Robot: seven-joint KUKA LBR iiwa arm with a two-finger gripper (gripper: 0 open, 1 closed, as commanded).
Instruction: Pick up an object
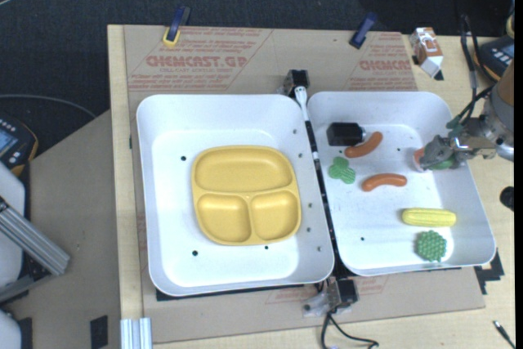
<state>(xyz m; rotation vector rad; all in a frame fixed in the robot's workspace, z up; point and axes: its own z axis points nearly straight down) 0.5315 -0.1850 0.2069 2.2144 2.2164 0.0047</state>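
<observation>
Cardboard-topped bench, two white bins. Pincer [435,157] hovers at the right bin [409,257] far wall; finger state indeterminate. Nearest target: sausage [384,182], just left of pincer. Probably light, smooth, rigid; grip across mid-length.

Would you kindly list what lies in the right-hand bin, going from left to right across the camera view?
Small green piece → black block → lower sausage → corn cob → gripper.
</observation>
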